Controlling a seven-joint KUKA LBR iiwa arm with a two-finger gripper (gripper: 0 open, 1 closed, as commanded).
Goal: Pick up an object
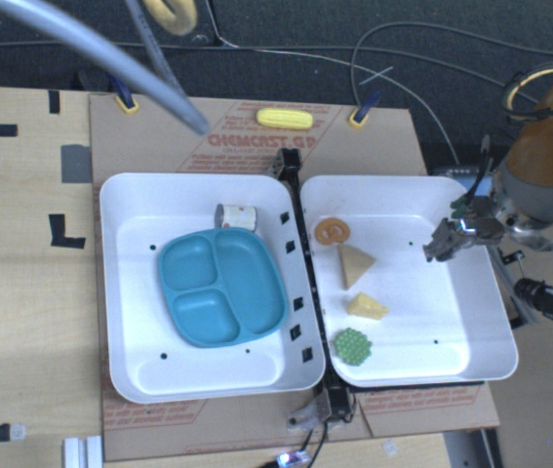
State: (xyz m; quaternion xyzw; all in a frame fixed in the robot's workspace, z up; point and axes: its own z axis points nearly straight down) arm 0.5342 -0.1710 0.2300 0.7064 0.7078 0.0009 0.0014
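**Hovering at the right bin's edge, nothing held**

Reaching in from three o'clock, the arm (534, 164) had its gripper (449, 239) over the right bin (471, 354), near that bin's three o'clock wall. Whether the tool was spread or pressed together could not be told, and nothing showed in its grasp.

Four small things lay in the right bin toward its nine o'clock side, well apart from the gripper: a brown ring-shaped piece (332, 231) at twelve o'clock of the group, a tan wedge (355, 264) just below it, a yellow chunk (367, 307) lower again, and a green bumpy round piece (352, 346) at six o'clock.

The left bin (130, 359) held a blue divided plate (222, 287), with a small can (236, 215) at the plate's twelve o'clock edge. A yellow banana-shaped piece (284, 119) lay on the cardboard (159, 144) beyond the bins.
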